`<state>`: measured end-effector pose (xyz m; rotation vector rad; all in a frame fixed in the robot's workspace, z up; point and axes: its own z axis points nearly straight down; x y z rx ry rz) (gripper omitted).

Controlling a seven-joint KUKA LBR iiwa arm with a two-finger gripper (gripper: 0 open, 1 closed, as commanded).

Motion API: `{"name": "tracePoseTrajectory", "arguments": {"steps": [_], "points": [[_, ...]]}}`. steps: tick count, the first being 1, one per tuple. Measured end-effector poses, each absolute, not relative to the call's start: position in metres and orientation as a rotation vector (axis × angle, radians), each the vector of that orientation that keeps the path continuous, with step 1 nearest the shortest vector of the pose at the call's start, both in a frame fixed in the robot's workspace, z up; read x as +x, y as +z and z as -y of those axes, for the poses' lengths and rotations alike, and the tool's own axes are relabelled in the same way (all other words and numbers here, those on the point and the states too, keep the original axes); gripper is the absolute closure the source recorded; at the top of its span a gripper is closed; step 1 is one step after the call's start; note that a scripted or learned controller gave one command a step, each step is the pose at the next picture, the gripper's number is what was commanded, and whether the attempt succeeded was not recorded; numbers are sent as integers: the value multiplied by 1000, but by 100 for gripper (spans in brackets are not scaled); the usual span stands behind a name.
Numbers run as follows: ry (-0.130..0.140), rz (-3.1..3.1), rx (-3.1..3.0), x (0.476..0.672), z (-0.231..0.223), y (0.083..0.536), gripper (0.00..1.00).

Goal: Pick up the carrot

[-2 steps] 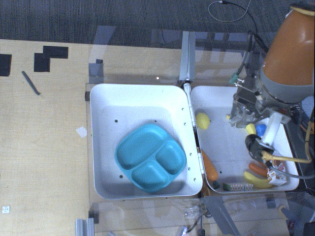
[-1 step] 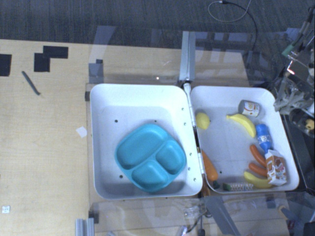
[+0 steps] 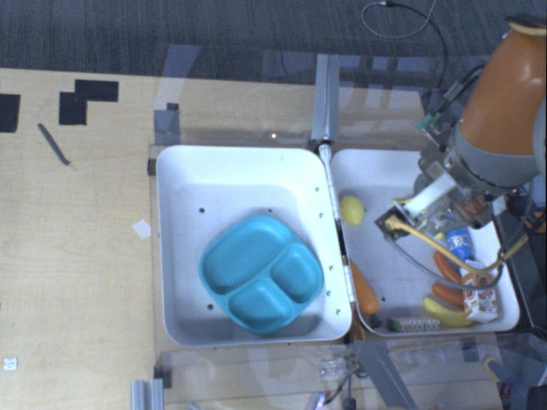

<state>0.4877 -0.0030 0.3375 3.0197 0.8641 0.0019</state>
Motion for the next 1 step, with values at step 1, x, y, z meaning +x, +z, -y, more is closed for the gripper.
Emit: {"name": "tracePoseTrajectory", "arguments": {"steps": [1], "points": [[1,-964,2990,487,52,246,100]]}}
